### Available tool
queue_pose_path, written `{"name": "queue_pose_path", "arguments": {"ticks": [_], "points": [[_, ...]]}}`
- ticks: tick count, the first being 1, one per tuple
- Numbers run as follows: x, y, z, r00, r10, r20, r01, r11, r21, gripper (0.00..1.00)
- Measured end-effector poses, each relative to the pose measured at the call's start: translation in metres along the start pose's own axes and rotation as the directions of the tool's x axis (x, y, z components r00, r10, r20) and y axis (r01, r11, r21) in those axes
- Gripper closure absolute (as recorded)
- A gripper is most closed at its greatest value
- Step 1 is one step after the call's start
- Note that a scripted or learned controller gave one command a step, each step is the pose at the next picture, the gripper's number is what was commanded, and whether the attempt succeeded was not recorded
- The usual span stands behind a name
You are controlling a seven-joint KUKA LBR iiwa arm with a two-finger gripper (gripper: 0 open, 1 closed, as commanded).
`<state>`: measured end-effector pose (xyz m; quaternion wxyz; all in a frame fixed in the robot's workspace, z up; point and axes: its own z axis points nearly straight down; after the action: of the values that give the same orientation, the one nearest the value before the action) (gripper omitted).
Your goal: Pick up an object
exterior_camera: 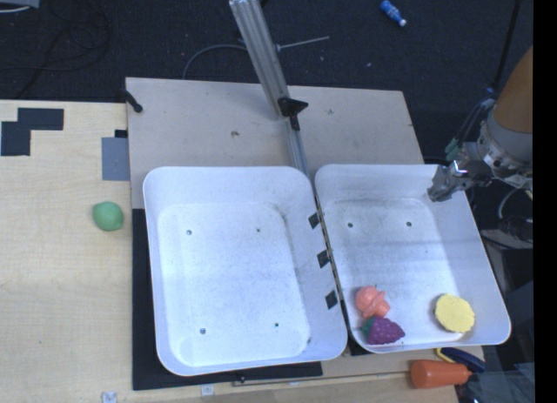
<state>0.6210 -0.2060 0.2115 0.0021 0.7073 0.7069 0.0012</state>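
From where I stand, the task looks to be at its very beginning: nothing is picked up yet, and the arm is only at the edge of the work area. The gripper (pixel 442 185) hangs over the far right corner of the right bin (pixel 409 185), close to its rim, and it is small and dark in the view, so I cannot tell how it is set. Nothing is visible in it, and I see no object touching it.

The things it could take are all well apart from it, toward the near side of the same bin. A yellow round piece (pixel 454 312) lies almost straight toward the near rim from the gripper. To the gripper's side, further toward the middle divider, an orange toy (pixel 372 300) and a purple toy (pixel 384 332) lie touching each other. The left bin (pixel 174 185) is beyond them. Outside the bins, an orange object (pixel 439 372) rests on the bench just past the near rim, and a green ball (pixel 108 216) sits far off on the wooden table.

I judge that the next move needs the arm to travel across the bin toward the near rim and then come down over one piece. The yellow one stands alone, so it seems the easier choice; the other two are pressed together and may disturb each other.
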Motion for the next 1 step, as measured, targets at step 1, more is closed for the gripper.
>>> {"name": "queue_pose_path", "arguments": {"ticks": [1], "points": [[0.0084, 0.0059, -0.0502, 1.000, -0.001, 0.000, 0.001, 1.000, 0.000, 1.00]]}}
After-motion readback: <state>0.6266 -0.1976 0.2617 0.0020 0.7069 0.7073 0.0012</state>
